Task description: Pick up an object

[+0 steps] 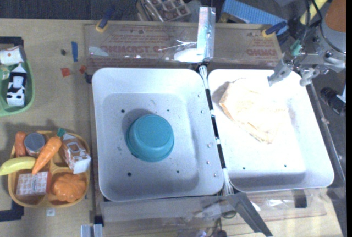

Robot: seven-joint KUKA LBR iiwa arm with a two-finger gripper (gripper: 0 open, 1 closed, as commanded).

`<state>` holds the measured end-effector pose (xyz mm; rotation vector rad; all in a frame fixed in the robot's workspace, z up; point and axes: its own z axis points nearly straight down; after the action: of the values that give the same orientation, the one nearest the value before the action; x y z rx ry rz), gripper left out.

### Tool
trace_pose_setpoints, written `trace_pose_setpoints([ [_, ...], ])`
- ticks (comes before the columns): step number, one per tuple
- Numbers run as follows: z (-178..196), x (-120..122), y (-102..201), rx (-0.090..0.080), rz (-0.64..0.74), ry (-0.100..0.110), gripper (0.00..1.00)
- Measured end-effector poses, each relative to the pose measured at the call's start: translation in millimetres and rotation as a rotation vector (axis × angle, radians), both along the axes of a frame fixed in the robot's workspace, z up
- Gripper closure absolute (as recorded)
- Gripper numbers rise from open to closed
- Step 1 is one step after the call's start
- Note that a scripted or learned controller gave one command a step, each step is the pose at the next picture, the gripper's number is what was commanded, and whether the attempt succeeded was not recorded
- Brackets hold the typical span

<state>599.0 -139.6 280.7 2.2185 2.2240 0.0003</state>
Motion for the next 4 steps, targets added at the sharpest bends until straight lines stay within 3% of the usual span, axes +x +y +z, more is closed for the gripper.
trace_pose_setpoints([
  [1, -78.1, -52.4, -10.0, 0.0, 0.081, -0.001, 0.0],
  [2, -38.2, -59.9, 6.4, -0.001, 0.01, -0.003, 0.0],
  [3, -106.5, -34.1, 8.4, 0.001, -0.043, 0.002, 0.0],
  [4, -191.2, -21.0, -28.1, -0.001, 0.118, -0.009, 0.0],
])
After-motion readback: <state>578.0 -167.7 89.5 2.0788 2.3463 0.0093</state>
